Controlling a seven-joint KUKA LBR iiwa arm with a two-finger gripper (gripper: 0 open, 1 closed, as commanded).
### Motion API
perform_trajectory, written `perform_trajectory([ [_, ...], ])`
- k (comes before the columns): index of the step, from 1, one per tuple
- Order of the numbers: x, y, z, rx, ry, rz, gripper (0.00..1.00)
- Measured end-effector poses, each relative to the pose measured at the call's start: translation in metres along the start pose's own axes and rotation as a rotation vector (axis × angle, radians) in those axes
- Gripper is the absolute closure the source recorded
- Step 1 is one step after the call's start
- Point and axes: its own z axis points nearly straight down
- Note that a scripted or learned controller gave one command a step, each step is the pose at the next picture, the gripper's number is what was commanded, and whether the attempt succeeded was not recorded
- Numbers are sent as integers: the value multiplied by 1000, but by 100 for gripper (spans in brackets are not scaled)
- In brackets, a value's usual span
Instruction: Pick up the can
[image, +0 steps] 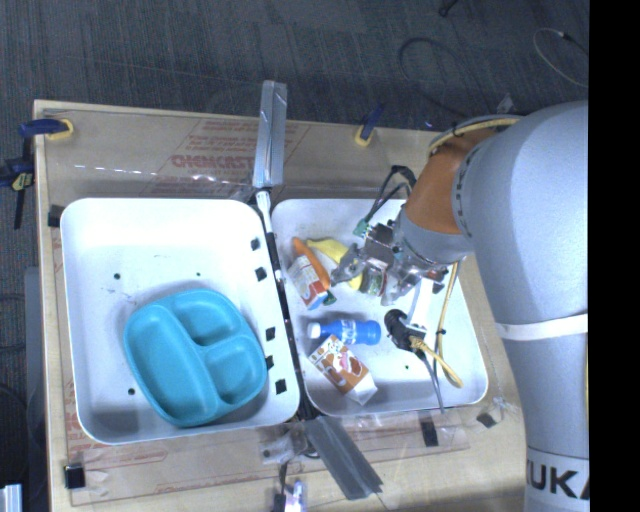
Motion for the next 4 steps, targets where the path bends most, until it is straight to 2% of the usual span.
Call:
perform_trajectory([
  [1, 19, 72, -98, -5, 0, 72, 0],
  [2, 7, 62, 9, -25, 4, -51, 0],
  [3, 17, 70, -11, -6, -1, -281, 0],
  [4, -2, 46, -37, -3, -2, -450, 0],
])
